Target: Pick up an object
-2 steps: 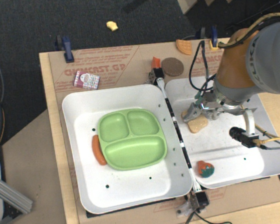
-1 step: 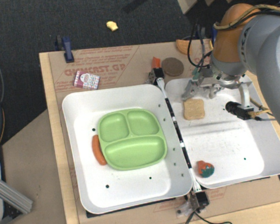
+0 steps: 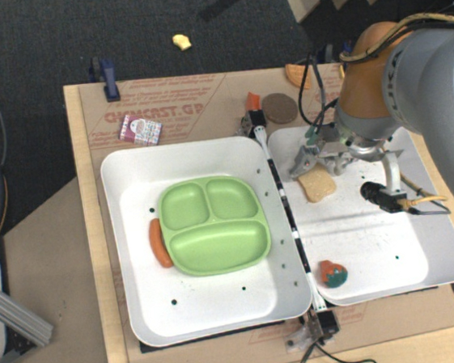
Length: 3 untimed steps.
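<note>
Two shallow white bins sit side by side, and we find the gripper (image 3: 318,164) low over the right bin (image 3: 430,251), just above a tan bread-like piece (image 3: 319,187) towards that bin's far left corner. We judge the arm hangs there because this piece is its chosen target. From this slant we cannot tell how wide the gripper stands; the piece seems to lie flat, ungrasped. A red and teal toy (image 3: 333,273) lies well apart. The left bin (image 3: 142,292) holds a green divided plate (image 3: 213,223) beside an orange carrot-like piece (image 3: 159,243).
</note>
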Each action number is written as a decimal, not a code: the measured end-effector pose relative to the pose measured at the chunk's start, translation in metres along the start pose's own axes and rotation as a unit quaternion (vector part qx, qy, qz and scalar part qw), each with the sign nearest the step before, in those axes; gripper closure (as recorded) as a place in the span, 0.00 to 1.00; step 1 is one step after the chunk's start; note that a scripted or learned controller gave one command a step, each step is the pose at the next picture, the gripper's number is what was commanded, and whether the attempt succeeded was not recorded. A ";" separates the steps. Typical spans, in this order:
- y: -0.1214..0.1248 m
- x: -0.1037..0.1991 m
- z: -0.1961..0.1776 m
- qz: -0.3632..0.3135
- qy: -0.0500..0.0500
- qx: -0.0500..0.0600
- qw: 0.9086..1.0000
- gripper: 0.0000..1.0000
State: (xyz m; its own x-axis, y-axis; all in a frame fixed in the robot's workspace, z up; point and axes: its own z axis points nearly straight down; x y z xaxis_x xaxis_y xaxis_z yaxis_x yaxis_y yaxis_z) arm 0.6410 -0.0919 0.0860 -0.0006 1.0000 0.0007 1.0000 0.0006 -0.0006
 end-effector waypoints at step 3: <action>-0.007 -0.018 0.001 0.000 -0.001 -0.001 1.000 0.00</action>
State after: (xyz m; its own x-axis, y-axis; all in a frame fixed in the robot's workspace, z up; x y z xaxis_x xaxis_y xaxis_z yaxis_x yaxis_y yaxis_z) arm 0.6339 -0.1098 0.0847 0.0001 1.0000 -0.0004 1.0000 -0.0001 0.0014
